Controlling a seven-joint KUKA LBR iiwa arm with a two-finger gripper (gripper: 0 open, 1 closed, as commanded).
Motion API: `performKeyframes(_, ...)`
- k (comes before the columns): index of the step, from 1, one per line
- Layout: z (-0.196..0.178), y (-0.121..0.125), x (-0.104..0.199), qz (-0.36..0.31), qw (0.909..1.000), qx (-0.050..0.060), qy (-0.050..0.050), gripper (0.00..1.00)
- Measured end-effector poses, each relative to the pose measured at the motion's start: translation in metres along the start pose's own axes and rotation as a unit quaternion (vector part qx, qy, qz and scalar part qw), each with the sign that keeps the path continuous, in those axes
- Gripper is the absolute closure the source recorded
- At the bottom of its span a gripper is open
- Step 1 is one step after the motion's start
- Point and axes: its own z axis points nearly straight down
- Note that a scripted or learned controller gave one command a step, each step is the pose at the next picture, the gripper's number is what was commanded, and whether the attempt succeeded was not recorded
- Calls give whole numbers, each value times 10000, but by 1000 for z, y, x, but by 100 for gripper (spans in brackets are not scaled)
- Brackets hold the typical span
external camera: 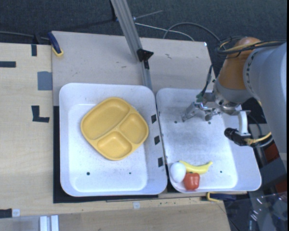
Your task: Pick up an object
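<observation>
Nothing is picked up yet; the gripper (189, 114) hangs spread and empty over the right bin (202, 138)'s far end; banana (197, 167), egg (177, 172) and pepper (192, 180) lie untouched at its near edge.

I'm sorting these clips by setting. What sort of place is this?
Probably a robot lab bench for pick-up trials: a robot arm reaches over two white bins, which hold toy food and a yellow plate, with tape marks on the table.
</observation>
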Motion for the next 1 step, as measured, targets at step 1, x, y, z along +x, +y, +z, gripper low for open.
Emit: performKeyframes(1, 8, 0, 1, -3, 10000, -25, -8, 0)
